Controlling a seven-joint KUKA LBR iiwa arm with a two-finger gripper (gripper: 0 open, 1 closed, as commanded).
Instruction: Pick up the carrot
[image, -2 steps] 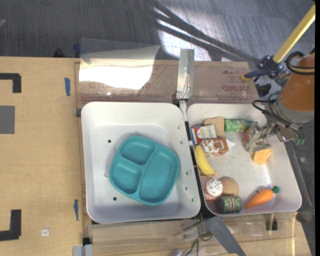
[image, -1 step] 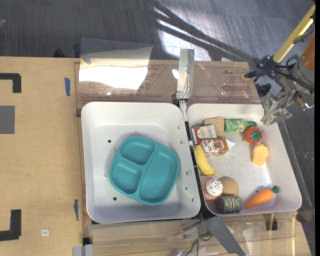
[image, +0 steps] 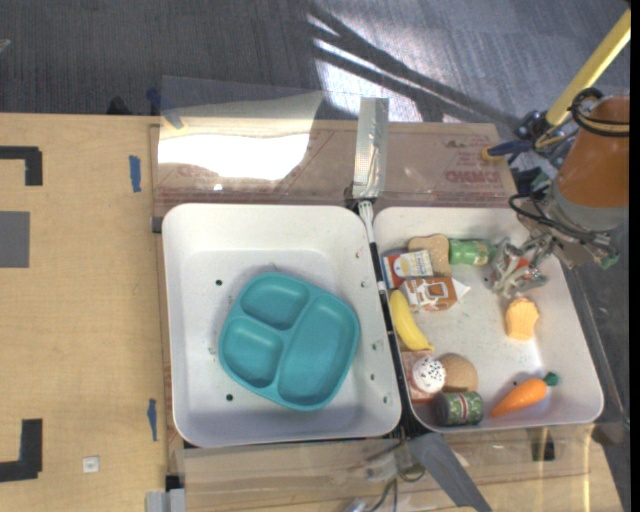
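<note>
Grey carpet surrounds a plywood bench (image: 80, 300) bearing two white bins, the left bin (image: 190, 240) holding a teal divided plate (image: 290, 342) and the right bin (image: 580, 385) (cluttered) holding the carrot (image: 520, 395) near its front right corner, well apart from the gripper (image: 520, 268), whose jaw state I cannot tell.

Arm enters from upper right, orange band showing; tool (image: 520, 268) hangs low, pointing down-left.

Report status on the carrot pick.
Gripper high in the right bin, over the far side, holding nothing visible. Carrot lying loose at the bin's near right corner. Yellow-orange piece sits between them.
</note>
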